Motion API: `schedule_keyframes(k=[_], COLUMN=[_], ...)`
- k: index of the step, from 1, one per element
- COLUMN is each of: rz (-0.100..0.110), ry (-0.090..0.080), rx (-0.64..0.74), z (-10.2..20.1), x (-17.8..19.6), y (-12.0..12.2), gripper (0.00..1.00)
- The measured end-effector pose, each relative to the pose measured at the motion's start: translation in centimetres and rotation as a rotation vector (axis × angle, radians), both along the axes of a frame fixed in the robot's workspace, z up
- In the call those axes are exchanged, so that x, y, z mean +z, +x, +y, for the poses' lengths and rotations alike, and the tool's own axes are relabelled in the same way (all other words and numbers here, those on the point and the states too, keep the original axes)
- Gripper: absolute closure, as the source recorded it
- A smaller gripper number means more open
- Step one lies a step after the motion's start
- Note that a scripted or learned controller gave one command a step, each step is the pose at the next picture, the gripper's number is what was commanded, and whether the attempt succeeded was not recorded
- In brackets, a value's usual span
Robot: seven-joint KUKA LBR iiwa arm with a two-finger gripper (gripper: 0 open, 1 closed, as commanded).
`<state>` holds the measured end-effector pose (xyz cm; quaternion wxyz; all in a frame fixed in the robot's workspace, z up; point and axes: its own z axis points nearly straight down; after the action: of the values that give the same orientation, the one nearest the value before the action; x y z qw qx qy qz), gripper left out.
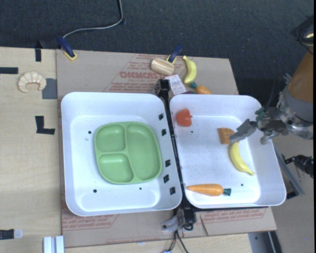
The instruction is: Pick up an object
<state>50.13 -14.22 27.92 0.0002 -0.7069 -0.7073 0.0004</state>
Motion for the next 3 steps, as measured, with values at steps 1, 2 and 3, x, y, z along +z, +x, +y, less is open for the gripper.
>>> schedule_keyframes(k=[1,2,3], rz=[0.002,-0.007,-0.009], ry=[0.000,-0.001,-0.005], rx=[-0.001,0.001,0.001], z=[-5.9,-5.0,-5.1], x=[-5.9,-19.2,-18.2], y=[3.6,8.2,8.2], gripper=[0.00,0.00,1.00])
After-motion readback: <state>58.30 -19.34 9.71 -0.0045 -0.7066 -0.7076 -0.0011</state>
